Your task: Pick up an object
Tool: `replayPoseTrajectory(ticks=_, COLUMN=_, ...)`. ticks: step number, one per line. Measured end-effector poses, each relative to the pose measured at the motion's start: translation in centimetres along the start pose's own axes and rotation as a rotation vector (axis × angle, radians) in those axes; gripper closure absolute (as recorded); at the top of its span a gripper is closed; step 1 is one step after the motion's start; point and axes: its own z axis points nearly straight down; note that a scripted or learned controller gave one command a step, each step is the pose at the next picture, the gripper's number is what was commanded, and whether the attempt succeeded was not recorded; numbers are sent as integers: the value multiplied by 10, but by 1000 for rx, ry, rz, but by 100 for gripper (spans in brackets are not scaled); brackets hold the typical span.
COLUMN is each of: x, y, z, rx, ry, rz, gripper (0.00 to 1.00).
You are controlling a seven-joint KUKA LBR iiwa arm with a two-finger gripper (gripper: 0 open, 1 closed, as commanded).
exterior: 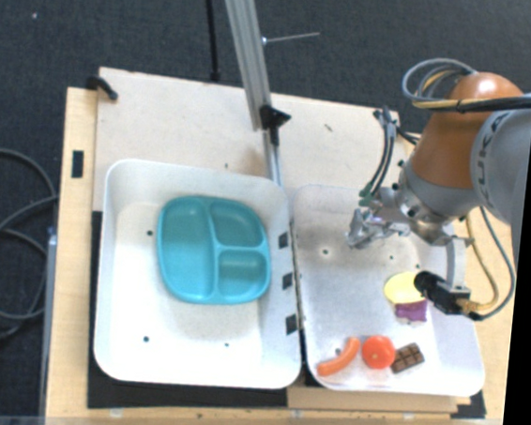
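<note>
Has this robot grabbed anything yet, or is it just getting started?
Nothing looks picked up yet. The gripper hangs over a bare part of the right bin, away from the items. The yellow piece, purple piece, tomato, carrot and brown block all lie there. Reaching and grasping remain.

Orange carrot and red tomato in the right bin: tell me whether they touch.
Touching. The camera view shows the carrot's upper end meeting the tomato's left side, no gap between them.
</note>
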Motion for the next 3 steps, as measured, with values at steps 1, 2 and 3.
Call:
replayPoseTrajectory(ticks=1, x=52, y=18, z=1, rx=0, ry=0, rz=0, gripper=100)
replayPoseTrajectory(ticks=2, x=90, y=35, z=-15, rx=-1, ry=0, rz=1, gripper=100)
replayPoseTrajectory(ticks=3, x=148, y=50, z=-32, rx=-1, ry=1, rz=-1, gripper=100)
